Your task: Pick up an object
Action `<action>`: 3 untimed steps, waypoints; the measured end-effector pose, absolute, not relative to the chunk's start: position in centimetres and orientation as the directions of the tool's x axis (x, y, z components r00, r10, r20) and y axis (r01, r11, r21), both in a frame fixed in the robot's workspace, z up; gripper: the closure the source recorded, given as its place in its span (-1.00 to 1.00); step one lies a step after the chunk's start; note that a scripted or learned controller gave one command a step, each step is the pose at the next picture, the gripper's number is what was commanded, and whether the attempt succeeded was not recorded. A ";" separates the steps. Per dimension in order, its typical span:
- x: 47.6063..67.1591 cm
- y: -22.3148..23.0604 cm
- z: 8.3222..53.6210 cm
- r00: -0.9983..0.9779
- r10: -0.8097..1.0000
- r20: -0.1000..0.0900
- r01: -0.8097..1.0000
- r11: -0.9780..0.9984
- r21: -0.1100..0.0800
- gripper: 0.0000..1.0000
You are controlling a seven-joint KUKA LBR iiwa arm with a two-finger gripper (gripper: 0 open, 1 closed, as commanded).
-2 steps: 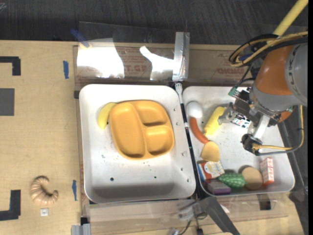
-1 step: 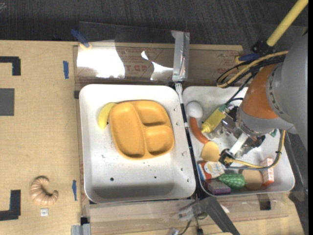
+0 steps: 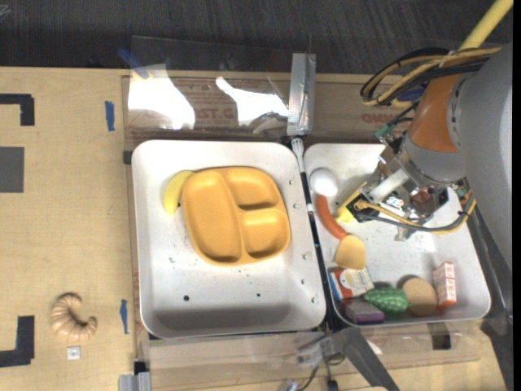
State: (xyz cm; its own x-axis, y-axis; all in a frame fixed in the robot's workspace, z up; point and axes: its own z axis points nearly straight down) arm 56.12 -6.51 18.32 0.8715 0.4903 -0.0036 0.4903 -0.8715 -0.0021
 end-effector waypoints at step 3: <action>51.4 -2.2 19.0 0.942 0.335 -0.014 0.335 -0.942 -0.008 1.00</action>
